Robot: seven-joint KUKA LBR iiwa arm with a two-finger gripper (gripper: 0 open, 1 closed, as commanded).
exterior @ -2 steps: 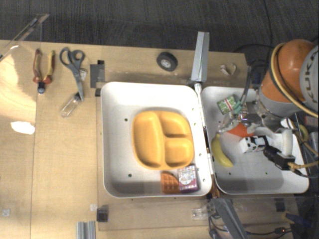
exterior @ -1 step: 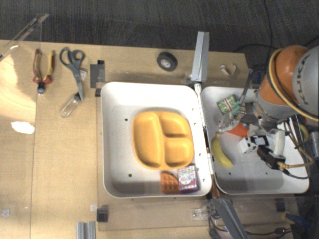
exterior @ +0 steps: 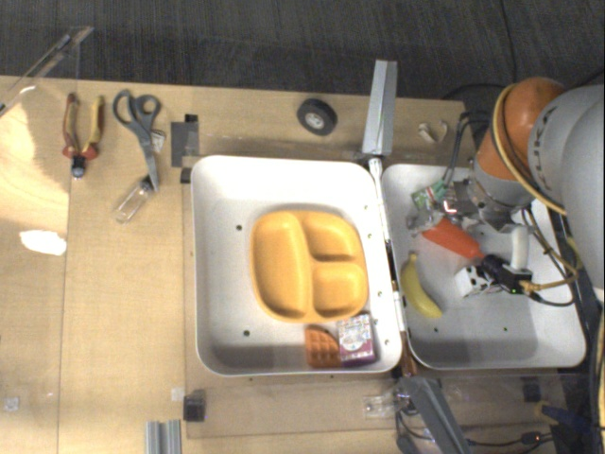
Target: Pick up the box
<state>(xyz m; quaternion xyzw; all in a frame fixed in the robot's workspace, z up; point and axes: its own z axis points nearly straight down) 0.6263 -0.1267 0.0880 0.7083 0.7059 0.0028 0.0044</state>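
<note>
Half the box point(exterior: 355, 339) hides under the yellow tray's point(exterior: 308, 263) edge

The bench point(exterior: 104, 348) looks like pale wood with a smooth, slightly shiny finish. Both bins, the left bin point(exterior: 222, 253) and the right bin point(exterior: 548, 334), look like smooth white plastic. The yellow tray point(exterior: 307, 263) is glossy plastic. The box point(exterior: 355, 339) has printed, paper-like faces. The scissors point(exterior: 142, 126) show bare metal blades.

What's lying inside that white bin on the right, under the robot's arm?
In the right bin lie a banana and an orange, carrot-like item. The arm covers the bin's upper right part, so anything beneath it is hidden.
</note>
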